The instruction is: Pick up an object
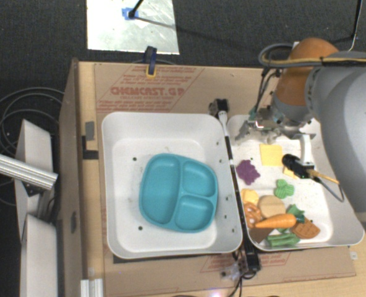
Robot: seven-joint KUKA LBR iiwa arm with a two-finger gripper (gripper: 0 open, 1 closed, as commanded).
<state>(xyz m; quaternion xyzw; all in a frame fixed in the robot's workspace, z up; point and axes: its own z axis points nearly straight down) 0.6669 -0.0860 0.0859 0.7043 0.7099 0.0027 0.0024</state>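
Your end effector hangs over the top end of the right bin, in the upper right of the frame, and honestly you can't tell if it's spread or pressed together. A yellow square lies just below it. Purple grapes sit lower left of that, and a carrot is near the bottom. A blue plate fills the left bin.

Right bin has the toy food, mostly piled at its near end. There's an orange carrot lying on its side, with a tan round slice touching it on the far side. A brown cookie is to its right, green beans are at the near edge and a pretzel is on the left. Farther back are purple grapes, a green leafy bit and a flat yellow square. Left bin has a teal divided plate, lying flat.
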